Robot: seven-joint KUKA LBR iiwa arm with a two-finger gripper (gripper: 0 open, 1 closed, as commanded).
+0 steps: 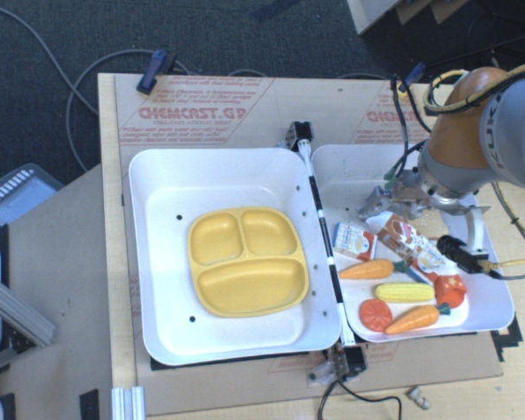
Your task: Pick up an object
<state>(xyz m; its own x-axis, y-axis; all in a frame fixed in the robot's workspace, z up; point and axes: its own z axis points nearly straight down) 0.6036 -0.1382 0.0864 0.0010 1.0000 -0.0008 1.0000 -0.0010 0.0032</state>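
The gripper [392, 206], its grip state impossible to tell, hangs in the right bin [350, 166] just above the wrapped snack bar [411, 241], whose long axis slants toward the corn cob [405, 293].

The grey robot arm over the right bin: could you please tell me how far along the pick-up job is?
Nothing looks picked yet. The grey robot arm hangs low over the right white bin, near the brown snack packet. The orange toy carrot, yellow corn cob and red tomato lie untouched. Grasping and lifting remain; the yellow divided tray sits in the left bin.
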